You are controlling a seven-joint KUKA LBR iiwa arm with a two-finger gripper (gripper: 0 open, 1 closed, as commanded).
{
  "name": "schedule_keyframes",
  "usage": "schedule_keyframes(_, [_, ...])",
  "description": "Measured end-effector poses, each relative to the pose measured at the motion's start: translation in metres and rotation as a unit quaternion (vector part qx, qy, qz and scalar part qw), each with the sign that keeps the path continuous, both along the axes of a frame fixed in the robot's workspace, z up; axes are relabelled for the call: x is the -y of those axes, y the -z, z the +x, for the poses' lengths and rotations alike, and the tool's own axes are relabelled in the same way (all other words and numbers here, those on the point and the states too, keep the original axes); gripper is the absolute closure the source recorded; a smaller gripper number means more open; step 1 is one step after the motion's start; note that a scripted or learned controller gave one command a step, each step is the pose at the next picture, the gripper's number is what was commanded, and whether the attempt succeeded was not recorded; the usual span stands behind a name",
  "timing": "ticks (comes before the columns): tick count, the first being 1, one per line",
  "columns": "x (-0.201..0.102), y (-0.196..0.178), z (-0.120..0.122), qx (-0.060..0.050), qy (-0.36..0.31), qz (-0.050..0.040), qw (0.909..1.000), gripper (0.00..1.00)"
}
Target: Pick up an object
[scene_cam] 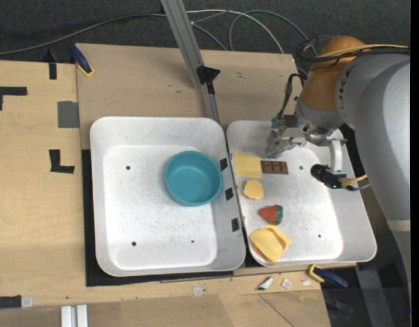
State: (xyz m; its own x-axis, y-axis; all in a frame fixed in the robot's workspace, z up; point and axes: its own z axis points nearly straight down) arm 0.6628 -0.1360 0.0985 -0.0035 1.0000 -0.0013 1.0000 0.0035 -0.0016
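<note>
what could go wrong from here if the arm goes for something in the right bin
1. The gripper sits just above the brown bar, which touches the pale yellow block; closing there might catch both or push one aside.
2. Both lie close to the right bin's left wall, so fingers may strike the rim.
3. The small yellow piece lies just below and could be nudged.
</note>
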Motion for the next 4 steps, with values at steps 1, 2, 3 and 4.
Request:
schedule_keyframes(1, [0.008, -0.060, 0.002, 0.003, 0.001, -0.0001, 1.0000, 1.00])
schedule_keyframes(2, [0.013, -0.112, 0.011, 0.004, 0.000, -0.0001, 1.0000, 1.00])
schedule_keyframes(3, [0.013, -0.154, 0.012, 0.003, 0.000, 0.0002, 1.0000, 1.00])
schedule_keyframes(4, [-0.046, -0.145, -0.004, 0.000, -0.001, 0.0012, 1.0000, 1.00])
